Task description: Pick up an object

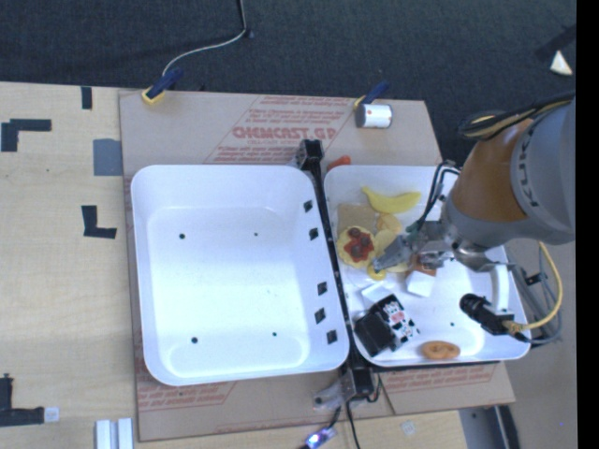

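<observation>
Evidently the pick is only partly under way: nothing is showing as lifted, and every object is lying on the floor of the right bin (487,349). The left bin (225,269) is sitting just beside it, the two sharing a dark divider.

The arm (510,181), grey with its orange band, is reaching in from the right and dipping low into the right bin. The gripper (398,253) is pointing left toward the middle of the cluster, its tip sitting at or just above a flat tan piece with a red patch (357,238). Whether it is touching that piece or hovering cannot be told from this slant.

The fingers are reading as a dark narrow wedge; how far apart they stand I cannot tell, and nothing is visibly caught between them.

Other candidates in the same bin:
- yellow banana-shaped toy (393,198), near the far wall, just beyond the gripper
- small white block (420,286), just beside the wrist
- black-and-white boxy item (382,325), toward the near wall
- orange-brown oval piece (439,350), near the front rim, well apart from the gripper

Judging from this, what is left is closing on an object, most likely the tan piece, then lifting clear of the bin. A flat item lying flush is looking awkward to pinch.
</observation>
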Available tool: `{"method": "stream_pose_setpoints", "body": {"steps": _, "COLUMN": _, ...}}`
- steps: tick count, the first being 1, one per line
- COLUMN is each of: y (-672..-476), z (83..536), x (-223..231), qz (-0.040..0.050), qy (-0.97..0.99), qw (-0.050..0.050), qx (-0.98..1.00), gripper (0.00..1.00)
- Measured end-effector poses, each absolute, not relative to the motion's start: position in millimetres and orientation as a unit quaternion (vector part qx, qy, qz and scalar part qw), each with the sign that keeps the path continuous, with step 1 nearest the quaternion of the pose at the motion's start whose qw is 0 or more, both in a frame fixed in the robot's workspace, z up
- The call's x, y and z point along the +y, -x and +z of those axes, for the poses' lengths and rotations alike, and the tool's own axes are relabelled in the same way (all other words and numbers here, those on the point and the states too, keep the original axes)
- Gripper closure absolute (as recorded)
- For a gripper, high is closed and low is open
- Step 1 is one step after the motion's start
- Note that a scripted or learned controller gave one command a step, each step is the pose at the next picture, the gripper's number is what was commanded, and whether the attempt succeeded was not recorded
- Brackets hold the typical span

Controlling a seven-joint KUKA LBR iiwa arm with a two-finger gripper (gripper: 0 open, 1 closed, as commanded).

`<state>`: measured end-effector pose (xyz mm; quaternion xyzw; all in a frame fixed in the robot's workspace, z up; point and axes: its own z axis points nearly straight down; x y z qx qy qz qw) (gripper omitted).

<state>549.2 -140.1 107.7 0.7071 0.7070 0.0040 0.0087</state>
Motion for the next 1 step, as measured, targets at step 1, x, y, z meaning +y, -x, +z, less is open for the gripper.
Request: {"method": "stream_pose_setpoints", "body": {"steps": 1, "y": -550.2, "z": 118.0, "x": -142.0, "qz": 0.004, "qy": -0.707, "qw": 0.013, "qx": 0.707, "gripper": 1.0}}
